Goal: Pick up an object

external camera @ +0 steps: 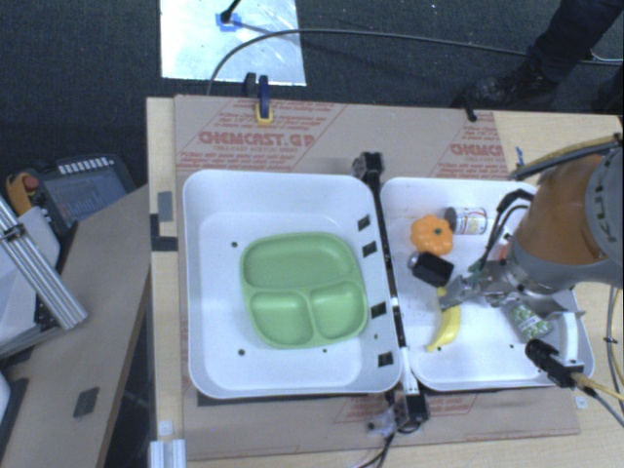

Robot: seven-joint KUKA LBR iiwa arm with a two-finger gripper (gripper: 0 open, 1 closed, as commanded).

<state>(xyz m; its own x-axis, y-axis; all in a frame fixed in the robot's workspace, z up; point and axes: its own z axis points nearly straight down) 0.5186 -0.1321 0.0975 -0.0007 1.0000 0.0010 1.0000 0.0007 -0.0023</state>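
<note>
claw: grip state cannot be told | over banana top | banana: likely light, smooth, curved | grasp: mid-body, across width

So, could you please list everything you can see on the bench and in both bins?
bins: two, white, side by side on the bench
tray: one, green, three compartments, in the left bin
pumpkin: one, orange, right bin, upper left
jar: one, pale, lying beside the pumpkin
block: one, black, just below the pumpkin
banana: one, yellow, right bin, lower left
clamp: one, yellow and blue, bench's far edge
arm: one, grey with orange band, over the right bin
claw: one, above the banana's upper end
</note>
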